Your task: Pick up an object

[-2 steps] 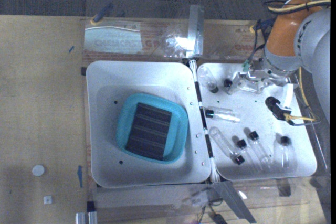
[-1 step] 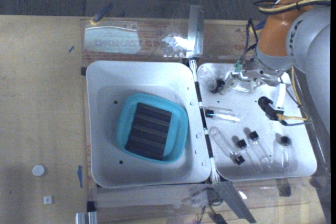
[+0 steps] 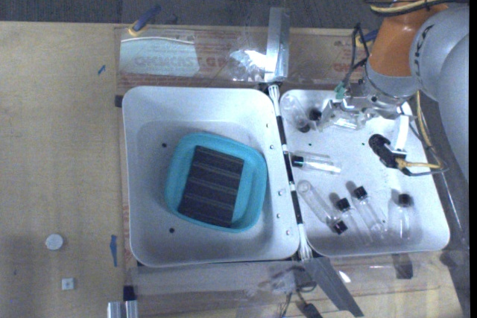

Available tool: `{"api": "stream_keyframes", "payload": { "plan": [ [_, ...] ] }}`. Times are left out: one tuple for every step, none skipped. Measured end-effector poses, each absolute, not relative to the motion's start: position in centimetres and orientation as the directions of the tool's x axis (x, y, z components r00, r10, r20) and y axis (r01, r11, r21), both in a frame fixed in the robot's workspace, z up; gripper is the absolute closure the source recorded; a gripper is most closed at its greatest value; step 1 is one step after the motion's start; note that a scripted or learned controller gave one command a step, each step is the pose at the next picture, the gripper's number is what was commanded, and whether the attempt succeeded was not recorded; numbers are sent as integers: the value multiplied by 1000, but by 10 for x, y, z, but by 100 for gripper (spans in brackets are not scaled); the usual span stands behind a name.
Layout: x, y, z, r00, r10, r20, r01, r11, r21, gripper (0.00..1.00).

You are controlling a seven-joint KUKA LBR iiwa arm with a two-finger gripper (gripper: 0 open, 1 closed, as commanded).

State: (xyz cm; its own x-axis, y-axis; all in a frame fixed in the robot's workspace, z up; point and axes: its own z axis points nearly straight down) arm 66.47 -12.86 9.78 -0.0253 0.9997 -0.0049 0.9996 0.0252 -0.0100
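Approach step: my gripper (image 3: 339, 114), grip state unreadable, probably empty, over right bin's (image 3: 436, 234) far vials (image 3: 313, 117); next: descend, close.

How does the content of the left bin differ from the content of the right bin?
The left bin holds one large item, a blue tray with a dark ribbed block in it. The right bin holds many small clear vials with black caps, scattered and lying at different angles. The gripper reaches into the right bin, not the left. Both bins are shallow and white.
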Motion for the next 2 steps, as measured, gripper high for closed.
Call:
{"api": "stream_keyframes", "payload": {
  "plan": [
    [667,-101,220,101,995,-1,995,-101,1,100],
    [668,-100,230,98,995,-3,995,-98,4,100]
  ]
}}
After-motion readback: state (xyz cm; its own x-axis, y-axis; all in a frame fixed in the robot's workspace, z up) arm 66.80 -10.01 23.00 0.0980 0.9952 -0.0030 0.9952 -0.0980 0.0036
